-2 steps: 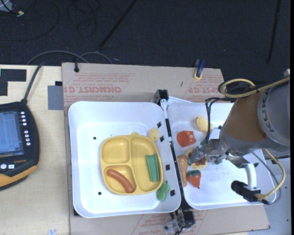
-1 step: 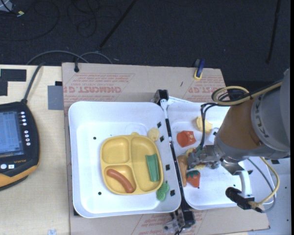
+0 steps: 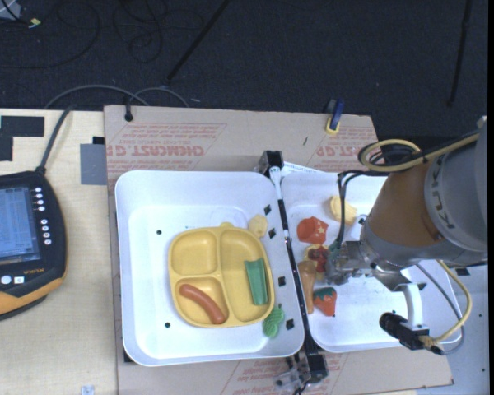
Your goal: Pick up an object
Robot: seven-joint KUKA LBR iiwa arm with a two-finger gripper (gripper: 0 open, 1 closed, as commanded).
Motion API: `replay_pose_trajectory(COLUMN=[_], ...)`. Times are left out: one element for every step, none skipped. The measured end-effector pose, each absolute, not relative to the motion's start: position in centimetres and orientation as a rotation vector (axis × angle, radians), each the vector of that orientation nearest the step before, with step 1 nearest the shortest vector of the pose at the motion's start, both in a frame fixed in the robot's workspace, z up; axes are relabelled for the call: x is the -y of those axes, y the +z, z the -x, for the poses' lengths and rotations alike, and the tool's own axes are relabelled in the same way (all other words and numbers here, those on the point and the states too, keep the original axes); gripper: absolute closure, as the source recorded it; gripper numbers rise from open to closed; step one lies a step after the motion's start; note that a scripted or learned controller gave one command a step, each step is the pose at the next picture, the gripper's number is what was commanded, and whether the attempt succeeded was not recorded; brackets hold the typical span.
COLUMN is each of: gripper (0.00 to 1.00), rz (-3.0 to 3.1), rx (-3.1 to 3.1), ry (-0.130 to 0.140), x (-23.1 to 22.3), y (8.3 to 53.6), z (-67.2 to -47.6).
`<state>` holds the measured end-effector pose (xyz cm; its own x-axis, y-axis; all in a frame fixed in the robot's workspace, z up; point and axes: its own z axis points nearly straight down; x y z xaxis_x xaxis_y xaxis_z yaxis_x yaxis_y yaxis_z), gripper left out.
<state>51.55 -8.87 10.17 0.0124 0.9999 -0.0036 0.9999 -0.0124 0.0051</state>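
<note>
Camera view from above shows two shallow white bins side by side on a cardboard-covered bench. The grey arm (image 3: 445, 212) with its orange band enters from the right and bends down over the right bin (image 3: 370, 336). Its gripper (image 3: 333, 263) sits low among a cluster of small toy foods near that bin's left wall; whether it is open or closed cannot be told, since the wrist hides it.

Just above and left of the gripper lies a red strawberry-like piece (image 3: 314, 230). Above and slightly right of it is a pale yellow piece (image 3: 342, 208). Just below the gripper lies a red piece with a green top (image 3: 325, 300), and to its lower left an orange carrot-like piece (image 3: 305, 285).

Well to the left of the gripper, in the left bin (image 3: 148, 196), rests a yellow divided tray (image 3: 199, 253) holding a reddish sausage (image 3: 202, 301) and a green oblong piece (image 3: 256, 281). A green leafy piece (image 3: 273, 322) lies beside the tray's lower right corner. Far left stands a control pendant (image 3: 16, 241).
</note>
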Motion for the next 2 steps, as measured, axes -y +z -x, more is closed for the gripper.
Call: replay_pose_trajectory(gripper=[1.0, 1.0], rz=[-2.212, -2.211], rx=[-2.229, -2.219], ry=[0.01, 0.019], x=[1.8, 0.2], y=[19.3, 34.8], z=[-52.2, -50.8])
